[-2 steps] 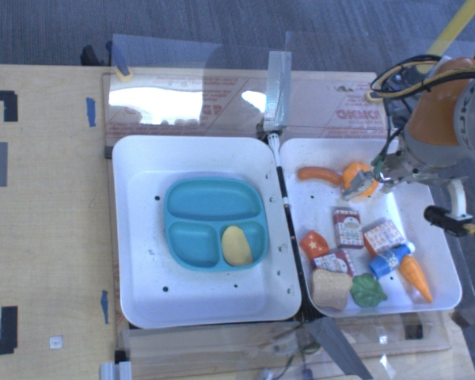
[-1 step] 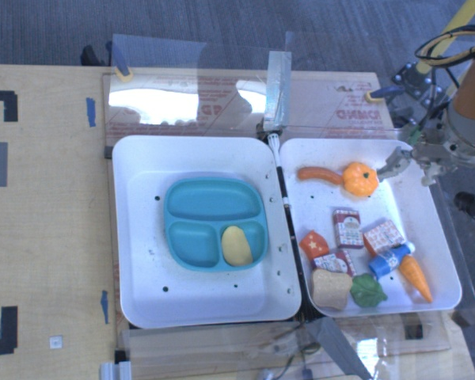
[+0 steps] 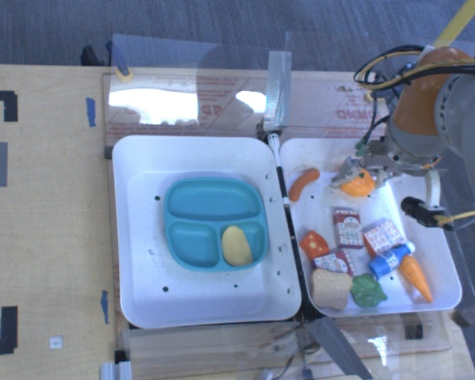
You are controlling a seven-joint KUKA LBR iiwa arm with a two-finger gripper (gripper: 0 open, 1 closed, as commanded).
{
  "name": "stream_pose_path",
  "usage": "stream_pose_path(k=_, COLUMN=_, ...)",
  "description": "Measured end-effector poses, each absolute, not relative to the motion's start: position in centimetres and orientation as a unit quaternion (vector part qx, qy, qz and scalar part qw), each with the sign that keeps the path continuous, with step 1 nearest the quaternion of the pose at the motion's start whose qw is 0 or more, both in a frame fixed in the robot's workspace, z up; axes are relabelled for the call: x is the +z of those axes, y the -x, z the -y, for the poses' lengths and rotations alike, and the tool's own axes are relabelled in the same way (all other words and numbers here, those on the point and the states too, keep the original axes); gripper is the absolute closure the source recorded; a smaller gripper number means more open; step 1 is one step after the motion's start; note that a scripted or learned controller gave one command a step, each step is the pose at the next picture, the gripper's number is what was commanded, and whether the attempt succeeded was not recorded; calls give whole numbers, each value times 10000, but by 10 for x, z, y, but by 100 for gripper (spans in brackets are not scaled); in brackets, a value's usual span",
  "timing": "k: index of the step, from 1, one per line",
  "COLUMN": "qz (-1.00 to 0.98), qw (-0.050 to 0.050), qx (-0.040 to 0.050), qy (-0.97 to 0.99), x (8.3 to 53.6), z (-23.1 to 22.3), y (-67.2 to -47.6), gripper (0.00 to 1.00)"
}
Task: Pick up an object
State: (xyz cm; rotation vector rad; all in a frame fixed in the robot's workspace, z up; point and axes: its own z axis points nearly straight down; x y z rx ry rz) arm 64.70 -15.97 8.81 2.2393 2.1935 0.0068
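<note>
Blue tray [image 3: 191, 242] in left bin [image 3: 134, 212] holds potato [image 3: 237, 245].

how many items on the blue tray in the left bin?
1: a yellow potato-shaped item in the blue tray's lower right compartment. Nothing looks hidden there.

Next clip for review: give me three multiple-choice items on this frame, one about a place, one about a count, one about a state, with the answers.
1. Where is the yellow potato-shaped toy?
A. In the teal tray's lower right compartment
B. In the right bin
C. On the wooden bench

2. How many compartments does the teal tray have?
A. Two
B. Three
C. Five

3. What is the gripper doing?
A. Raised above the left bin
B. Parked off the bench
C. Low in the right bin, at the orange toy

Answers: 1 A, it lies in that compartment. 2 B, one long section above two smaller ones. 3 C, the gripper sits right at the orange toy.
</note>
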Motion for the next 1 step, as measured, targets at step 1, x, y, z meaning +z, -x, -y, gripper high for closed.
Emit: stream_pose_path(k=1, qz=-7004, qw=34, qx=16, qy=-7137, x=97, z=159, y=-647, gripper=100)
